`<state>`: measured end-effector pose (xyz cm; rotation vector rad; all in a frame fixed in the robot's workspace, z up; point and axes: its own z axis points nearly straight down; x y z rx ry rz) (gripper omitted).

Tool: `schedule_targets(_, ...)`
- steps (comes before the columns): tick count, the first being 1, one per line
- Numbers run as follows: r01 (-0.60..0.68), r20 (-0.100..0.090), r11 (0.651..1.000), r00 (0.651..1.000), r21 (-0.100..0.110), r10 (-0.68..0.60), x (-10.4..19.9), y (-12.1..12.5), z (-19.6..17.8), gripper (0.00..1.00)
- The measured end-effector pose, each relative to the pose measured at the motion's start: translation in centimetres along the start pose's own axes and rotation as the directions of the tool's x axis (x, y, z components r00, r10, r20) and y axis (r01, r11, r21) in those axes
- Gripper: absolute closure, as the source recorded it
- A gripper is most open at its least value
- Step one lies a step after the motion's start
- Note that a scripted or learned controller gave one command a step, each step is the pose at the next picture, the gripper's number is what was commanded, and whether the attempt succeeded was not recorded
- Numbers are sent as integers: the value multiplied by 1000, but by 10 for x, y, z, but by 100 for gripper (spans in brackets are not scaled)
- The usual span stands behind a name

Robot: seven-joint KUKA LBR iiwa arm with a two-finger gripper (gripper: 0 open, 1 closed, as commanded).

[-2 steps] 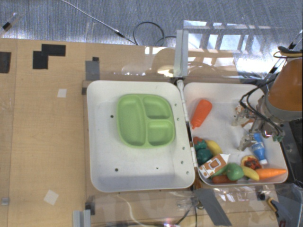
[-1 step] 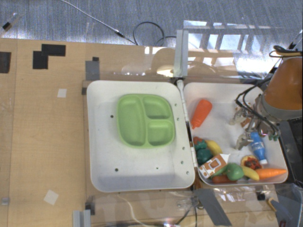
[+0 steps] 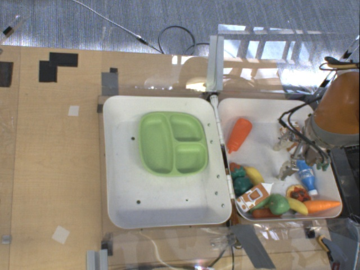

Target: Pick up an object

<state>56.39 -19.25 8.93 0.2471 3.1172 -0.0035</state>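
Metal gripper [image 3: 288, 156] spreads wide fingers over glossy white bin [image 3: 264, 136] beside tapered orange carrot [image 3: 238, 134].

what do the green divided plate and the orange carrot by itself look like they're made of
Green divided plate: probably molded plastic, smooth with a soft sheen, uniform colour and rounded compartment ridges. Orange carrot: likely plastic toy food, with flat even colour and a simplified shape; too small to tell hard from soft.
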Motion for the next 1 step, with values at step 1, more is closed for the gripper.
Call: schedule_targets(1,4,10,1000,1000,0,-4,-4,1,-14,100)
